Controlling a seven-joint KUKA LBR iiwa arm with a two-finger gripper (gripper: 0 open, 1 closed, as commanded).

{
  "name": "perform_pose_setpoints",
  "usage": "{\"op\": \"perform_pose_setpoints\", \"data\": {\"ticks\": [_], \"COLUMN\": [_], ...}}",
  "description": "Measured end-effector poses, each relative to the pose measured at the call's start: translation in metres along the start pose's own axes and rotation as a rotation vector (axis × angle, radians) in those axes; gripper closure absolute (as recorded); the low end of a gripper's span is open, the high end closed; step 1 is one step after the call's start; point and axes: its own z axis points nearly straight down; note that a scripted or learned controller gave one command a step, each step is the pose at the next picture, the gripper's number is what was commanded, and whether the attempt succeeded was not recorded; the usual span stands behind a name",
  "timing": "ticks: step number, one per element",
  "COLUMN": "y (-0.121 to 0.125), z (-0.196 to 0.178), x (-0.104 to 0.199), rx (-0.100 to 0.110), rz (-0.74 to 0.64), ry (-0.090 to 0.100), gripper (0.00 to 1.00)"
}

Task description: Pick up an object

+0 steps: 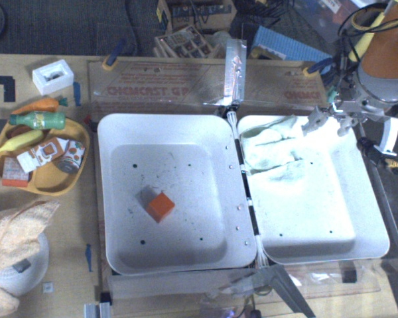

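Camera view looks down on two white bins side by side on the surface, and we see the task at an early stage: nothing is lifted yet. The orange block lies in the left bin, a little below the middle of that bin's floor, at the lower left of centre in the frame. It sits flat, apart from every wall, with a small grey shadow or scrap just beside it on its upper left; we cannot tell which.

At the upper right of the frame the grey arm with its orange band reaches in over the far right corner of the right bin. The gripper hangs near that bin's top edge, close to a pale crumpled cloth that lies along the upper left part of the right bin. We cannot tell whether the jaws stand open or closed; glare off the white bin washes out the tips. We see nothing between them.

So we judge the pick still wholly ahead of us. If the block is the target, the arm is well apart from it and must cross the divider between the bins, come down over the block, close on it and lift. The cloth is nearer, though it looks limp and harder to grip cleanly.
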Motion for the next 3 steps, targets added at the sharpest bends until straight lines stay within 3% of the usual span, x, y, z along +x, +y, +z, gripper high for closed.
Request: {"op": "perform_pose_setpoints", "data": {"ticks": [1, 2, 3], "y": [0.014, 0.016, 0.017], "z": [0.091, 0.099, 0.099], "x": [0.057, -0.004, -0.022], "rx": [-0.002, -0.009, -0.003], "rz": [0.017, -0.028, -0.193], "ry": [-0.001, -0.004, 0.005], "gripper": [0.0, 0.0, 0.0]}}
